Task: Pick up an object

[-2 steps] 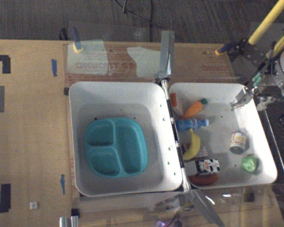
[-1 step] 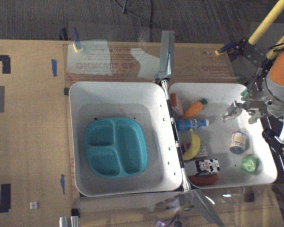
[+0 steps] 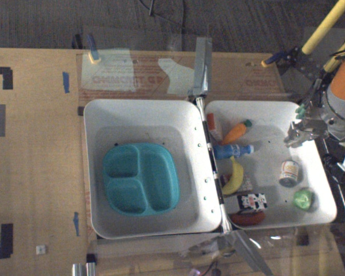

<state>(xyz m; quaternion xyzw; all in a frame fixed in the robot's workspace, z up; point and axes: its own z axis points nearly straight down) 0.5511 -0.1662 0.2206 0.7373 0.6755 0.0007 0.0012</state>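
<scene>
Can point(image 3: 289, 173) is our likeliest pick: it lies in the right bin point(image 3: 328, 211), toward its right side, nearest the tool point(image 3: 302, 132). We judge it light, stiff and smooth, so it may slip; a grip across its round body suits best. Just below it sits a green ball point(image 3: 303, 199), probably soft. Along the bin's left wall lie a carrot point(image 3: 237, 131), a blue bottle point(image 3: 233, 150) and a banana point(image 3: 234, 178). The left bin point(image 3: 98, 119) holds a teal tray point(image 3: 140, 178). The tool hangs over the right bin's upper right corner, above the can and apart from it, arm reaching in from the right. Whether it is apart or together we cannot tell.
</scene>
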